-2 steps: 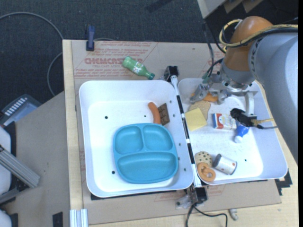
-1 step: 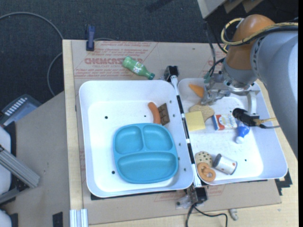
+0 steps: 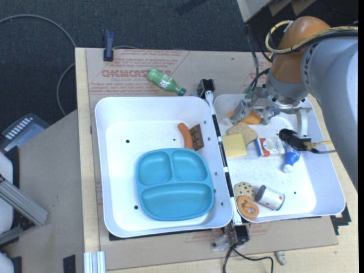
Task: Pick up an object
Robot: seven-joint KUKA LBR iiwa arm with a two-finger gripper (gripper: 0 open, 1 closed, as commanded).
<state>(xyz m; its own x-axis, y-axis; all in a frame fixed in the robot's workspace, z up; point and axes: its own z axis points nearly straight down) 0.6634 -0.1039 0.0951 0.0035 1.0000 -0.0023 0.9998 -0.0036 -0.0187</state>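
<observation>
My gripper (image 3: 253, 106) is low over the far left corner of the right bin (image 3: 324, 201). It hangs directly above a small orange piece (image 3: 251, 118). Whether it touches that piece I cannot tell. Just in front lie a brown bread slice (image 3: 242, 129) and a yellow block (image 3: 234, 146). A small red, white and blue carton (image 3: 267, 147) and a blue-capped white tube (image 3: 290, 160) sit to the right. At the bin's near side are a spotted cookie (image 3: 243, 188), an orange ring (image 3: 249, 209) and a silver can (image 3: 269, 197).
The left bin (image 3: 114, 129) holds a blue divided plate (image 3: 173, 183), a sausage (image 3: 185, 135) and a brown bar (image 3: 197, 136). A green bottle (image 3: 165, 80) lies on the cardboard behind the bins. The rim between the bins runs close beside the gripper.
</observation>
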